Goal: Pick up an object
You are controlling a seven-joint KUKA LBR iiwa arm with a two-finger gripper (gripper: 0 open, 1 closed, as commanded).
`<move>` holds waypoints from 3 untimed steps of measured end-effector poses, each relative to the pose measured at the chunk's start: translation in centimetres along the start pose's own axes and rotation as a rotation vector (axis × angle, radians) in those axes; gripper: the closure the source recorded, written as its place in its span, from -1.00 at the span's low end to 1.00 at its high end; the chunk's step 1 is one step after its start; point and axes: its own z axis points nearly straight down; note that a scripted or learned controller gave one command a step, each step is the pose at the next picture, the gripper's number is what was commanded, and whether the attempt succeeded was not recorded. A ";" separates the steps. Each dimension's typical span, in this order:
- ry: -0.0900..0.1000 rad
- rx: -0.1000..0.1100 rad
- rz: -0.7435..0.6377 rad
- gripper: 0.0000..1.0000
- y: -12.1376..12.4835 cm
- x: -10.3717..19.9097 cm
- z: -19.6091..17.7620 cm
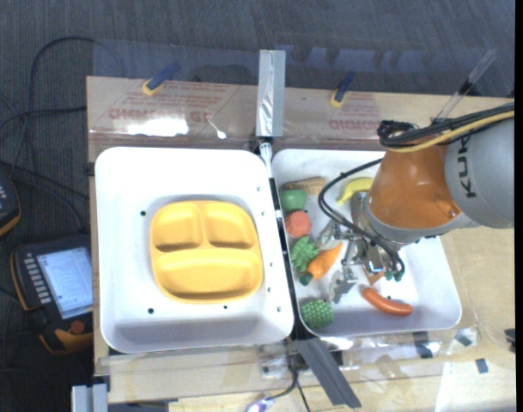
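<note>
1. The surface (489, 256) is pale wood with a cardboard sheet (192, 110) lying along its far side. It stands on dark grey carpet (244, 11). Black cables trail over the carpet at the left, near two handheld control pendants (51, 286).
2. Two shallow white bins sit side by side on the surface, touching along their inner rims. The left bin (124, 178) holds a yellow compartment tray (207, 249) of smooth, glossy plastic with rounded corners and three sections.
3. The right bin (441, 303) holds toy food made of plastic: a round green piece (293, 199) at the far left, a red-orange round piece (298, 223) just in front of it, a bumpy green broccoli-like piece (303, 252), an orange carrot (326, 259) touching it, a knobbly green ball (317, 313) near the front rim, and a glossy red sausage (386, 301) toward the front right. A yellow banana-like piece (355, 187) shows partly behind the arm.
4. The arm (484, 174) comes in from the right, its orange band (413, 187) over the right bin and its wrist pointing down into the bin.
5. The claw (355, 269) is low among the toys, between the carrot and the sausage. Its metal parts blur together, so I cannot tell whether it is released or clenched, and no toy can be seen caught in it.
</note>
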 end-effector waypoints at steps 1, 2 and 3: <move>0.000 -0.003 0.220 -1.00 -0.5 1.4 0.0; -0.002 -0.002 0.252 -1.00 -0.2 2.2 0.0; -0.001 -0.001 0.252 1.00 -0.2 2.1 -1.0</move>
